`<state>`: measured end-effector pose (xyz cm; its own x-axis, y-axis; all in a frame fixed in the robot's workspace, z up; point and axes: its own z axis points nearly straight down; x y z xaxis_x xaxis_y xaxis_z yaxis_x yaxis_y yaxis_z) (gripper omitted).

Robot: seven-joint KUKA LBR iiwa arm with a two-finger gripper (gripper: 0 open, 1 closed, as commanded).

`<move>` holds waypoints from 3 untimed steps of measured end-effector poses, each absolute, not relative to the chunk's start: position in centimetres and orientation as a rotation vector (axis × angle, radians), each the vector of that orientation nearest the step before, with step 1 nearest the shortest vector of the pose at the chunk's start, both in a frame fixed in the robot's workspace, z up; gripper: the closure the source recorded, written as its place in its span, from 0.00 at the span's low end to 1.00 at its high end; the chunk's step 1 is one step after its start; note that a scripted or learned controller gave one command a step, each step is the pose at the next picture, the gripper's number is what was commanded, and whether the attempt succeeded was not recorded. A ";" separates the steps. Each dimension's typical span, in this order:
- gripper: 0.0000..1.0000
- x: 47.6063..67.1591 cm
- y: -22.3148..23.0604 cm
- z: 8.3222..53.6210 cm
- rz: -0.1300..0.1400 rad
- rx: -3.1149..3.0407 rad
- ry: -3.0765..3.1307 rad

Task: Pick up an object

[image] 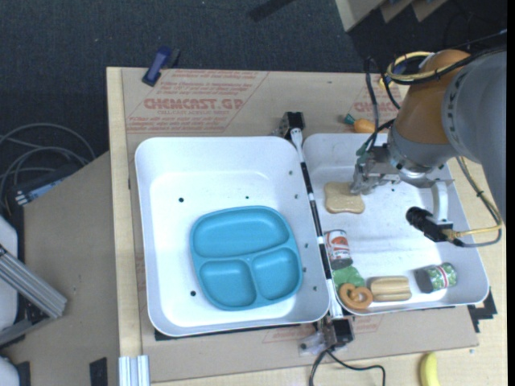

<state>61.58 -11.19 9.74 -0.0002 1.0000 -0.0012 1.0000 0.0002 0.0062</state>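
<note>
Dark carpet surrounds my desk [201,95], which bears two white bins. My left bin [161,175] holds a blue tray [245,256]; my right bin [475,276] holds small food items. My pincer [366,179] hangs just above a tan bread slice [344,201] at that bin's far left, and I cannot tell its state. Nothing looks lifted yet, so the grasp and the raise are, I judge, left to do.

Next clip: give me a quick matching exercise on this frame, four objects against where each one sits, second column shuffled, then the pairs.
Objects:
1. blue divided tray
2. bread slice
3. red-labelled can
4. green-labelled can

Places:
A. right bin, near corner on the arm's side
B. left bin
C. right bin, just below the gripper
D. right bin, against the wall shared with the left bin

Pairs: 1-B, 2-C, 3-D, 4-A
</note>
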 end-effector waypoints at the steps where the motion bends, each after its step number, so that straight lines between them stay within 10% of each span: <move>1: 0.00 61.6 -11.2 9.7 0.005 2.218 2.218; 3: 0.00 59.9 -9.4 8.7 0.006 2.219 2.218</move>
<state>59.91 -9.43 8.72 0.0004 1.0000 -0.0005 1.0000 -0.0004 0.0054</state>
